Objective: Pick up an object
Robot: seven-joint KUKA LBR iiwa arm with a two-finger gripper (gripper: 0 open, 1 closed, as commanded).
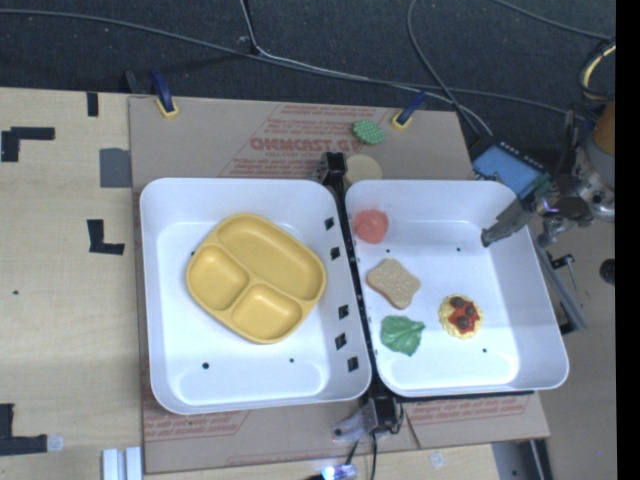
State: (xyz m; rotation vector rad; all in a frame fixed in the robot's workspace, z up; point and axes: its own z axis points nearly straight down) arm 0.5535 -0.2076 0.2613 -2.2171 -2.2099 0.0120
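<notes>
A yellow divided plate [257, 276] is lying in the left bin [170, 368], left of centre in the frame. In the right bin [520, 358], a pink ball [371, 225] is sitting at the upper left, a toast slice [393, 283] below it, a green leaf [402, 335] lower still, and a small pizza [460, 316] toward the middle. The gripper [500, 232] is hovering at the bin's upper right rim; whether its jaws are apart is unclear.

wooden bench [60, 268], dark carpet [330, 18], cables [300, 63]
</notes>
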